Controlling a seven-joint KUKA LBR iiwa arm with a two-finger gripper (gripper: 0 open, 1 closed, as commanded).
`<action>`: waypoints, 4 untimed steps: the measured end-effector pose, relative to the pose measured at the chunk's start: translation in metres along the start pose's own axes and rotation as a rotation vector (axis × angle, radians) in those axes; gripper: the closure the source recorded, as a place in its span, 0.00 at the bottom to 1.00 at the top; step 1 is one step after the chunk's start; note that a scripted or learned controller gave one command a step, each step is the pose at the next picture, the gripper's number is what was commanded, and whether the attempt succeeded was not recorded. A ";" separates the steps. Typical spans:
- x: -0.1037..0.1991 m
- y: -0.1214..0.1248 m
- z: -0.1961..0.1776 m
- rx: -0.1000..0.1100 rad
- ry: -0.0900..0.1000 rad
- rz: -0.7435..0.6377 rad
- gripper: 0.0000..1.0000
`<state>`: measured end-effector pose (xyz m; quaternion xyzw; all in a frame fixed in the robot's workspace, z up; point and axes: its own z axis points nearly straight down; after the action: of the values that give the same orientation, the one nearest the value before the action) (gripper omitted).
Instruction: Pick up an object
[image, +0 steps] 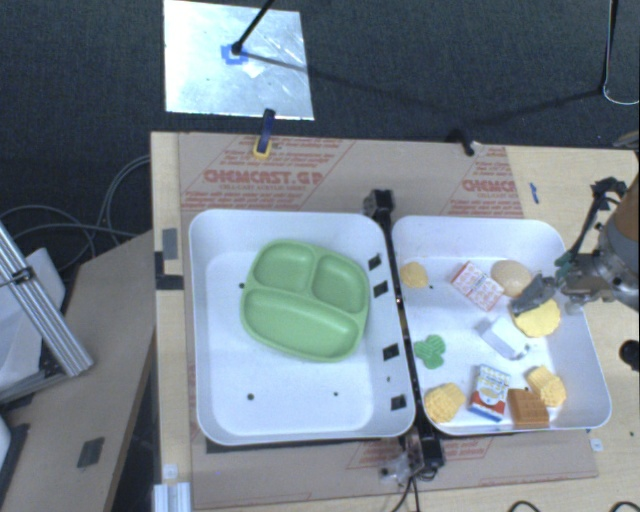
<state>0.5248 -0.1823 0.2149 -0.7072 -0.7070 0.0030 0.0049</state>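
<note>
The right bin (440, 238) holds several small toy foods. My gripper (533, 294) hangs low over the bin's right side, reaching in from the right edge. It sits just above a flat yellow piece (541, 321) and beside a beige bun (511, 274). A red and white packet (477, 285) lies left of the bun, and a white block (503, 338) lies below and left of the gripper. I cannot see anything held in the gripper.
The left bin (215, 400) holds a green divided plate (305, 299). Also in the right bin are a yellow cookie (413, 274), a green sprig (430, 350), a yellow waffle (444, 402), a small carton (489, 392), a brown block (527, 408) and a yellow chunk (546, 385).
</note>
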 end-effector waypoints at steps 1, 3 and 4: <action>0.001 0.003 -0.007 -0.012 -0.003 -0.004 0.00; 0.011 0.002 0.101 -0.009 -0.001 -0.002 0.00; 0.012 0.002 0.132 -0.010 -0.002 -0.001 0.00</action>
<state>0.5256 -0.1703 0.0830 -0.7068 -0.7074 0.0000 0.0006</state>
